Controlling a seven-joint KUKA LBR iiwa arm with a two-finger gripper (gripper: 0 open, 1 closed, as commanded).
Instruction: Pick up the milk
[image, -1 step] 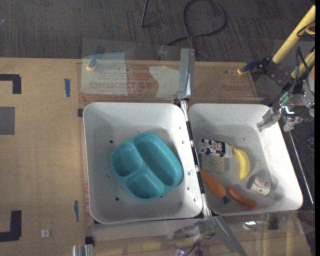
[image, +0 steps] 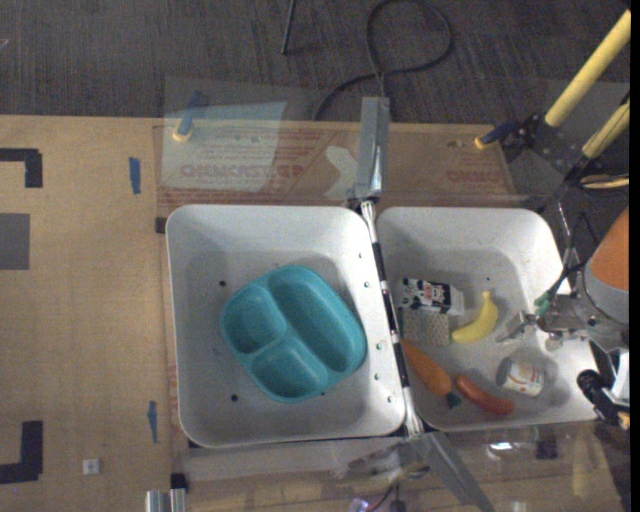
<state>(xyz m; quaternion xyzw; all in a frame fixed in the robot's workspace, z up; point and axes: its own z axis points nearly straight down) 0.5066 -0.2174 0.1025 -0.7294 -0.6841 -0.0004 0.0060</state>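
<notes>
From the camera view above the bench, the gripper hangs over the right-hand side of the right bin, just inside its right wall, at the end of the arm that comes in from that side. Whether its fingers are spread or closed cannot be told here: the metal parts blur into the white floor, and nothing can be seen held in it. The milk, a small white carton with black markings, lies flat on the bin floor well to the left of the gripper and a little farther up the frame, close to the divider between the two bins. Its long axis runs roughly left to right, so it points more or less toward the gripper. Between the two lies a banana, just right of the carton and nearer the gripper. A small white cup sits just below and left of the gripper; a carrot and a red sausage lie farther down-left. Judging from this, the coming move is a leftward traverse past the banana, with the fingers best set across the carton's short side.
</notes>
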